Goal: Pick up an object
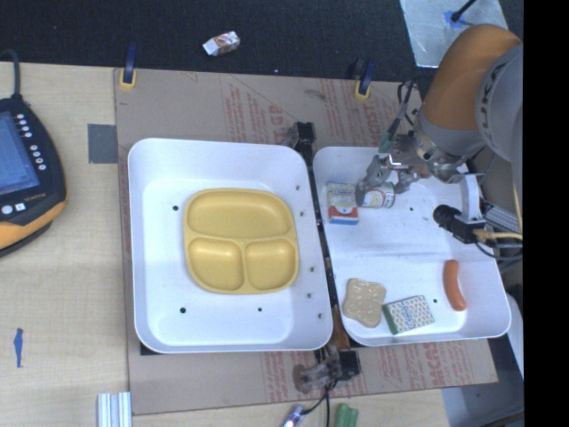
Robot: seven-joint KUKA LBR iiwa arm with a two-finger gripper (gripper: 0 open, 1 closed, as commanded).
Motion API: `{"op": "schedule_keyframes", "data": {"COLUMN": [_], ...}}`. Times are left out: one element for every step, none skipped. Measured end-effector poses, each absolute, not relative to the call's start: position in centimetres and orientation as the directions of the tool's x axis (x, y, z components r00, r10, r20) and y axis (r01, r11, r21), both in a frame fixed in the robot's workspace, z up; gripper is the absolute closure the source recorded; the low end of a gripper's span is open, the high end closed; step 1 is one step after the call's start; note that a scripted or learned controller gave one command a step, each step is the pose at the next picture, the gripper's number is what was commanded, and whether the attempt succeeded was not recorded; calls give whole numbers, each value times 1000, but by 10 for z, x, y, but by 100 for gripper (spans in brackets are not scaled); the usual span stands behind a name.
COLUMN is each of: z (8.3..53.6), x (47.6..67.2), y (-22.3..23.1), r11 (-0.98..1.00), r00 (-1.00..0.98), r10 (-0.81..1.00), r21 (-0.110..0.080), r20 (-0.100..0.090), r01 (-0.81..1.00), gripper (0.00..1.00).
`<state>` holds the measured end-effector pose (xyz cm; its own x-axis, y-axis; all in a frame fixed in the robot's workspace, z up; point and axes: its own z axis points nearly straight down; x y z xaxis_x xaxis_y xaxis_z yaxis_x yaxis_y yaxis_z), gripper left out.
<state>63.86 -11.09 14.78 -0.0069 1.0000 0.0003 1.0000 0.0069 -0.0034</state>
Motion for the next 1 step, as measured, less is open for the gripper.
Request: {"op": "schedule_keyframes", "data": {"z": [192], "x": [621], "y": [-52], "r11": [7], "r00": [-7], "r10": [1000], "r21": [-2], "r20": [-1], "r01": [1000], "gripper": [100]}}
